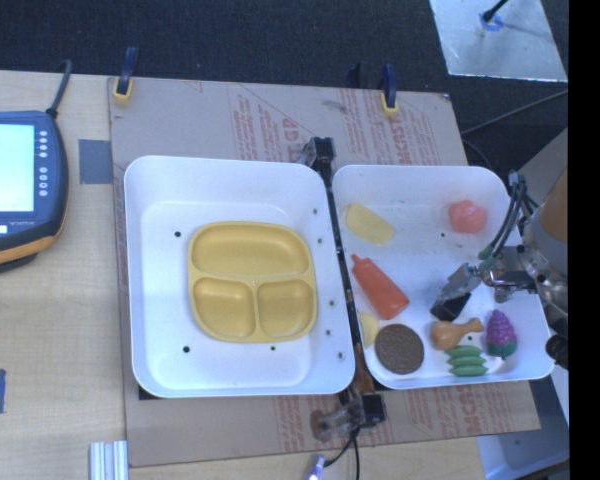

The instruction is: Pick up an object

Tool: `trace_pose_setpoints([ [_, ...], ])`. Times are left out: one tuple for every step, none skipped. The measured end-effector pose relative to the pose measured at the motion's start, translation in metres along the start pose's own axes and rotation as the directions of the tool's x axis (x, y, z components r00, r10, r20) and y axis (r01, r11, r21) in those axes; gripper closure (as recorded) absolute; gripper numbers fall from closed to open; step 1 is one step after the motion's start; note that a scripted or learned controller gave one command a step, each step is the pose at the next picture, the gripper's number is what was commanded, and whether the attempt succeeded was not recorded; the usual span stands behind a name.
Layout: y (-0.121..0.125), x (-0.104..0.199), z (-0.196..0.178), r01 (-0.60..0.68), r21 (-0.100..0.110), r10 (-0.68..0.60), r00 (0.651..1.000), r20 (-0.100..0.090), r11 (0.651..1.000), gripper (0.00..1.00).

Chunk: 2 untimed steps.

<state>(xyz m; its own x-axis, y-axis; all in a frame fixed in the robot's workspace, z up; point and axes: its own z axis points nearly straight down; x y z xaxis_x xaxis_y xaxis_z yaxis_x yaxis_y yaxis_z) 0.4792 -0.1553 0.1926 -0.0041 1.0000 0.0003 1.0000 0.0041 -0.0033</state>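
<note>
The gripper (485,276) hangs over the right edge of the right bin (420,180), just above the drumstick (455,332) and purple grapes (499,332) in its lower right corner. How wide it stands open, or whether it grips anything, I cannot tell from this angle; every toy seems to lie in the bin, so the lift is probably not yet done

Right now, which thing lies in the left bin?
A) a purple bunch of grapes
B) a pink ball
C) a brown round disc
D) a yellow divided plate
D: the yellow divided plate sits in the left bin; the grapes, the ball and the disc lie in the right bin.
</note>
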Motion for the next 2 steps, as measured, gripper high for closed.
trace_pose_setpoints([
  [0.084,0.001,0.087,0.001,0.001,-0.001,1.0,0.001,1.0,0.0],
  [0.034,-0.045,0.021,-0.002,-0.002,0.002,1.0,0.001,1.0,0.0],
])
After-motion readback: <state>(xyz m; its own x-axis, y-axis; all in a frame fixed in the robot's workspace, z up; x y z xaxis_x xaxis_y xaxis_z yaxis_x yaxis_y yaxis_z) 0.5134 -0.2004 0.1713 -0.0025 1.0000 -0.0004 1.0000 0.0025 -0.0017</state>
